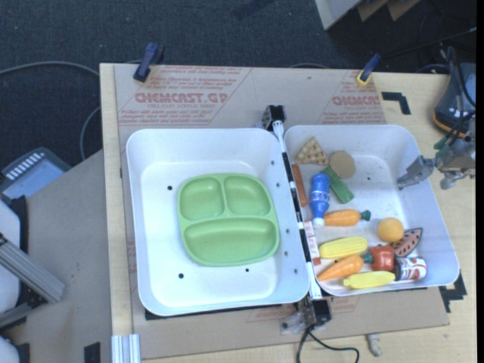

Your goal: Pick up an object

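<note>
Nearest the camera, in the front corner of the right-hand shallow white bin (448,237), lies a heap of toy food. A yellow plastic banana (370,280) touches a small can with a red and white label (412,268). Just behind them is an orange toy carrot (339,268) beside a red toy tomato (383,258). A yellow corn cob (342,246) lies just beyond the carrot, and a dark watermelon slice (409,240) leans by the tomato, with an orange ball-shaped fruit (390,230) just beside it.

Further back a second orange carrot with a green stalk (344,218) rests against the foot of a blue plastic bottle with a white label (320,193). A green toy cucumber (339,188) lies beside the bottle, and a reddish sausage (299,184) runs along the bin's left wall. Beyond these are a tan round biscuit (342,164) and a brown triangular pizza slice (311,153).

The left-hand shallow white bin (136,157) holds a light green divided plastic plate (227,219), lying flat in the middle.

The grey gripper (418,174) hangs over the far right side of the right bin, well apart from the toys. Whether it is released or clenched cannot be told.
</note>
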